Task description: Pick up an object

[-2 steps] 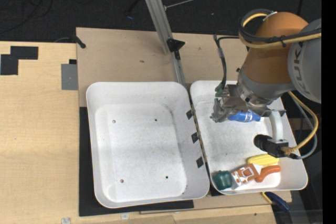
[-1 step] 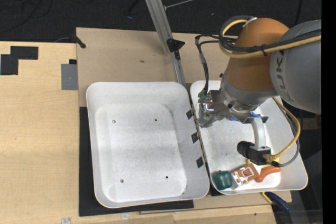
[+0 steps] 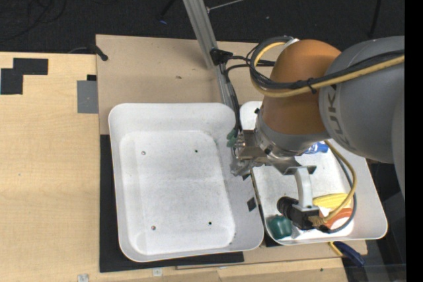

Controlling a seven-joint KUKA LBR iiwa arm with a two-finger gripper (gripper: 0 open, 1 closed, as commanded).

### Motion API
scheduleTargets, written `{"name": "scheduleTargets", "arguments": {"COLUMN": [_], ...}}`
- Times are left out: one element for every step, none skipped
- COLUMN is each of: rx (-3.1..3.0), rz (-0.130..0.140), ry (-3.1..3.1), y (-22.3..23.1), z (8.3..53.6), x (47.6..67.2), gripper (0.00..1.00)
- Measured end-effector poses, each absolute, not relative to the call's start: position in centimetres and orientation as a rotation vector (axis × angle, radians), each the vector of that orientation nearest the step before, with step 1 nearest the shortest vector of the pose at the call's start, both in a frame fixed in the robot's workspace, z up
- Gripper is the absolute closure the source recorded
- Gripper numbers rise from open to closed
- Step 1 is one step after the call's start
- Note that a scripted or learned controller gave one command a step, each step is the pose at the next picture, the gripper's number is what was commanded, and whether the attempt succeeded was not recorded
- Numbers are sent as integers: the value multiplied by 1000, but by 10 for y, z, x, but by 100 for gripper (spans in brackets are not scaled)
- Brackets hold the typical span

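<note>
Here's the surface [image 3: 145,69], a flat tan board, matt and plain, with a black mat under two shallow white bins. The left bin [image 3: 168,188] is our landmark: a rounded-corner rectangle of smooth white plastic, its floor dusted with grey speckle and marked by four small dark dots.

Touching the left bin's right rim is the right bin [image 3: 367,229], the same white plastic, much of it hidden under the arm [image 3: 370,102]. That arm is bulky, grey and smooth, with a glossy orange dome above the wrist.

Now the tool [image 3: 242,160]. It's a cluster of bare metal parts hanging right over the left bin's right rim, about midway along it. I cannot tell how far open it is, and nothing shows in its hold.

The things to pick are all in the right bin, on the side away from the left bin's rim. Nearest the left bin, at the right bin's near corner, is a teal cylinder [image 3: 280,227], stubby and dull-finished. Further from the left bin is a yellow piece [image 3: 330,199], long and flat-looking, and an orange piece [image 3: 338,213] curves just beside it. I can't tell whether those two touch. A blue thing [image 3: 318,148] peeks out from under the arm, towards the far end, its shape too hidden to tell.

Beyond the left bin's far right corner a ribbed aluminium bar [image 3: 198,23] slants up and away, long and straight.
</note>
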State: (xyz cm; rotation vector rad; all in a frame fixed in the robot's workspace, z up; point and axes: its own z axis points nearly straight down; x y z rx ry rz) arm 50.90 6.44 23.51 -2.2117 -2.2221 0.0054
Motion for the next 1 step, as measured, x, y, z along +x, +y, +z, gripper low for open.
{"name": "scheduleTargets", "arguments": {"rx": [-2223], "rz": [4], "ry": [-2216], "y": [61], "z": [235], "x": [510], "gripper": [0]}}
